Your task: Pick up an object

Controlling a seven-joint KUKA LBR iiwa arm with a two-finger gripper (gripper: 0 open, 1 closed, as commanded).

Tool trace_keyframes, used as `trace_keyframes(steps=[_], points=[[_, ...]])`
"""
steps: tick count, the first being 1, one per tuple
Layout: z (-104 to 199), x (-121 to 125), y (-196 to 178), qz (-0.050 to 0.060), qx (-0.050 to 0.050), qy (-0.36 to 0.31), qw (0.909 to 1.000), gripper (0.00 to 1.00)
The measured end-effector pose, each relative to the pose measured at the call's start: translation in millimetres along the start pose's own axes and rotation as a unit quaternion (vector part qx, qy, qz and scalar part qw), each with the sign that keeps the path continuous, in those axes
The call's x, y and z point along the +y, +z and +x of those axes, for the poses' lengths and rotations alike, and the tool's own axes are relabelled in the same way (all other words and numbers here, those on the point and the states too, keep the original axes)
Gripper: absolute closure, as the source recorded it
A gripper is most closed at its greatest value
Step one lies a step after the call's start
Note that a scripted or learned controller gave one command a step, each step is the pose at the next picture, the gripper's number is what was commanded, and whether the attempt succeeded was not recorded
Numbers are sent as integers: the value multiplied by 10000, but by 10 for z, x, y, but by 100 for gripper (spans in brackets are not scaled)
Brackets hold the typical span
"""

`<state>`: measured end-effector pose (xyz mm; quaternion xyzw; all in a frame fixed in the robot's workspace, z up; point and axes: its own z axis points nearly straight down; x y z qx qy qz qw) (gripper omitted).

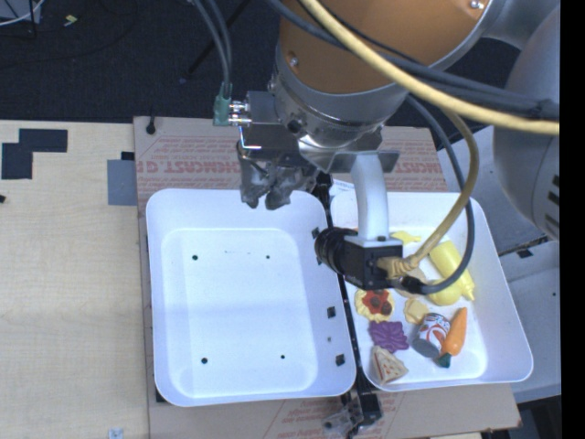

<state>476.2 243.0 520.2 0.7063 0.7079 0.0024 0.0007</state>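
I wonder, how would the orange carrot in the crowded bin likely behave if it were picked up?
The carrot looks like smooth moulded plastic, so probably stiff and light. Its tapered, rounded shape might slip from a pinch or roll if nudged. It lies against a grey piece, which may shift with it.

The toys [388,335] lie clustered, perhaps overlapping, in the right bin [498,346], beside the left bin [238,309].

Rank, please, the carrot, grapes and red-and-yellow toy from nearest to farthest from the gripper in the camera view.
From the gripper:
1. Red-and-yellow toy, left side of the right bin.
2. Grapes, just below it.
3. Carrot, farther right.
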Motion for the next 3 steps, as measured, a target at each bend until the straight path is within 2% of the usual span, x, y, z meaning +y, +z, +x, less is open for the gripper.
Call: trace_keyframes(steps=[1,2,3], points=[[-9,-33,1952,105,-56,11,9999,100],[1,-1,661,-14,8,0,10000,100],[0,0,-220,6,-3,0,10000,100]])
